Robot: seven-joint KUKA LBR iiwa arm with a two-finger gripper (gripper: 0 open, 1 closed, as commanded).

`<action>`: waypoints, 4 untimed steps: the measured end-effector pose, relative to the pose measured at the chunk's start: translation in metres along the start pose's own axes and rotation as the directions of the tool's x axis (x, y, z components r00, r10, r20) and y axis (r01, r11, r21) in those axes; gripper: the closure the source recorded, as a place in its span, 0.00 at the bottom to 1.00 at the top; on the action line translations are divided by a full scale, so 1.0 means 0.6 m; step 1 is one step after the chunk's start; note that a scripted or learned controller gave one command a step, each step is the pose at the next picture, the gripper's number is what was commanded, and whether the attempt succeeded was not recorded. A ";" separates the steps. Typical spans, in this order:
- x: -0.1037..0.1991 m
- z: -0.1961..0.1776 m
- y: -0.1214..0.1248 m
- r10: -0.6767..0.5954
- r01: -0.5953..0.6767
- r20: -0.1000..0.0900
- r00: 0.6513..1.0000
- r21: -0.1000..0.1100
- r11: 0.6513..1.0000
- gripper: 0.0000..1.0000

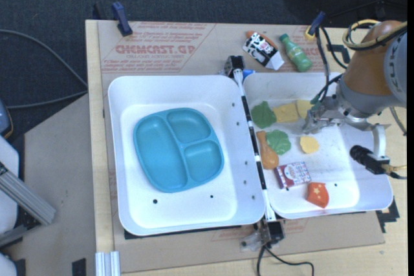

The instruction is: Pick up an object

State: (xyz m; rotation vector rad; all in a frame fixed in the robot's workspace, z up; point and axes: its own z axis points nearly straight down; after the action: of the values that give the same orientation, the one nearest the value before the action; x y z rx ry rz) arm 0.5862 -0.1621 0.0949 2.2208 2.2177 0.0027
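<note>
Yellow round piece (310, 145) lies just below the gripper (315, 125), jaw state indeterminate; approach step, next move needs a short descent onto it.

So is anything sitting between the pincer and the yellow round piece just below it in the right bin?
Nothing visible does. The pincer hangs just above the yellow round piece, with bare white bin floor between them. The nearest neighbours, the green leaf piece and yellow block, lie off to the left in the view.
</note>
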 end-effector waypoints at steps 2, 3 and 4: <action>-0.039 0.017 0.055 -0.002 0.002 0.000 1.000 0.002 1.000 0.00; -0.039 0.000 0.056 -0.003 0.003 0.001 1.000 -0.001 1.000 1.00; -0.039 0.000 0.056 -0.003 0.003 0.001 1.000 0.000 1.000 0.00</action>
State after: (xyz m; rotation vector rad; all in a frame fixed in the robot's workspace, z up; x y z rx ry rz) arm 0.6197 -0.1855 0.0951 2.2163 2.2206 0.0014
